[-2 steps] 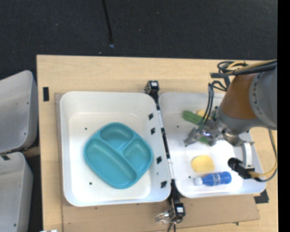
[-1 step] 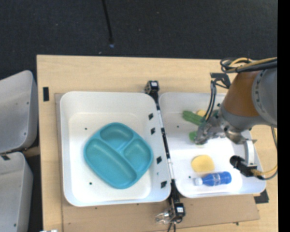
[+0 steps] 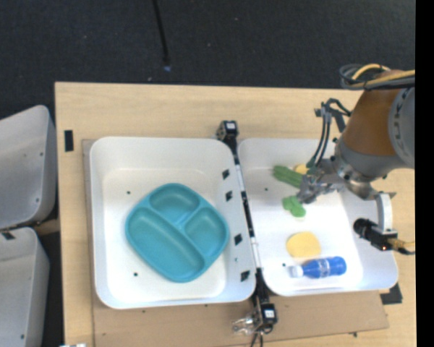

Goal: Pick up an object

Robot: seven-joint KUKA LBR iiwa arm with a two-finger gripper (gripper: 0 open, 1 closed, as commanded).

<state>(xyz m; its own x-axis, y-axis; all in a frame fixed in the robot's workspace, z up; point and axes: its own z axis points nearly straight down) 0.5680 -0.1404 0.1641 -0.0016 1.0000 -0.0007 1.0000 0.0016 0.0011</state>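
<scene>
In the right bin (image 3: pixel 362 266) my gripper (image 3: pixel 309 191) hangs low over the upper middle, at the end of the grey arm with its orange band (image 3: pixel 372 118). A long green object (image 3: pixel 285 173) lies just to its left, and a small green piece (image 3: pixel 295 207) sits right below it. A bit of yellow (image 3: pixel 300 169) shows beside the green object. Nearer the front lie a round yellow object (image 3: pixel 303 244) and a blue bottle (image 3: pixel 321 267) on its side.
The left bin (image 3: pixel 108 280) bears a teal divided plate (image 3: pixel 176 230). A black-clipped divider (image 3: pixel 242 208) runs between the bins. A black fitting (image 3: pixel 369 231) sticks out on the arm's right side, above the right bin's edge.
</scene>
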